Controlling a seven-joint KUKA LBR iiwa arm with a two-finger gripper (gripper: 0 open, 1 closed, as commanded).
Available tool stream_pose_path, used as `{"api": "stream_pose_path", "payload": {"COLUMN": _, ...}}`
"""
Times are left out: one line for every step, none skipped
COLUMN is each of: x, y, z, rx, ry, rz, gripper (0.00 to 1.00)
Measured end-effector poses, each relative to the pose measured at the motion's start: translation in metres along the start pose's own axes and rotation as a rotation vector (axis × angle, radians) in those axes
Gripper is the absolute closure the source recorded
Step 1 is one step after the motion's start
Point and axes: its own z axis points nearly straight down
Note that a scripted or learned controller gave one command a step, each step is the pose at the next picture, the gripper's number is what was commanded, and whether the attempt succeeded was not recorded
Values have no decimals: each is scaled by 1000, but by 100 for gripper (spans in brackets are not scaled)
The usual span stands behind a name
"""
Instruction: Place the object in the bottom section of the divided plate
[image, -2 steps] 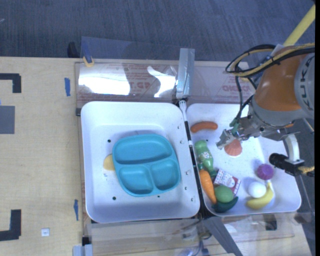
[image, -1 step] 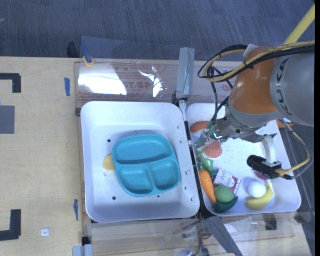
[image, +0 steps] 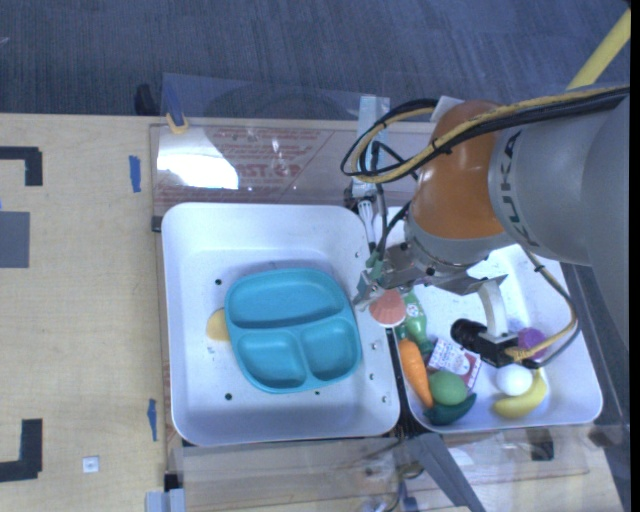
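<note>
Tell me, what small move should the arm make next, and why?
Probably a short shift toward the blue divided plastic plate in the left white bin. The gripper sits over the bins' shared edge, by a small round reddish object, with the plate's sections bare.

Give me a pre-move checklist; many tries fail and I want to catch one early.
1. Plate lies flat in the left bin: ok.
2. Plate sections bare: ok.
3. Tool over the seam between the bins, not over the plate: not ok.
4. Object held in the tool: cannot tell; a reddish round piece sits right beneath it.
5. Yellow piece at the plate's left edge, partly hidden: cannot tell if it interferes.
</note>
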Motion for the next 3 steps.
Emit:
{"api": "stream_pose_path", "payload": {"x": 82, "y": 24, "z": -41, "rx": -7, "ry": -3, "rz": -175, "gripper": 100}}
{"api": "stream_pose_path", "payload": {"x": 81, "y": 23, "z": -40, "rx": -5, "ry": -3, "rz": -173, "gripper": 0}}
{"api": "stream_pose_path", "payload": {"x": 78, "y": 62, "z": -40, "rx": -5, "ry": -4, "rz": -61, "gripper": 0}}
